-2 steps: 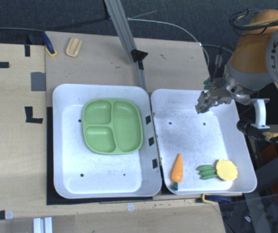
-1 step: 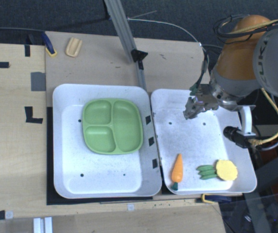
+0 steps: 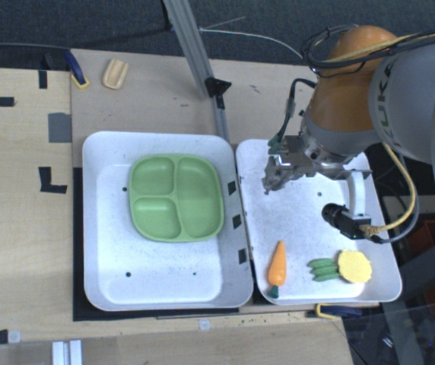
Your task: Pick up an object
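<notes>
Nothing has been picked up yet, as far as the view shows: the toy carrot (image 3: 277,262) lies flat on the floor of the right bin (image 3: 301,211), near its near-left corner, orange body pointing far and green top toward the near rim. Just to its right, near the same rim, sit a small green pod-like piece (image 3: 324,268) and, touching it, a yellow lumpy piece (image 3: 354,266); any of the three could be the pick. The gripper (image 3: 272,179) hangs over the far-left part of that bin, well apart from all three objects, with nothing visible in it; whether the jaws are spread or pressed together I cannot tell at this size. So the whole grasp is left: travel toward the near rim, descend, close, lift. The left bin (image 3: 103,204) holds a green divided plate (image 3: 176,198), and both bins rest on the tan surface (image 3: 20,226).
</notes>
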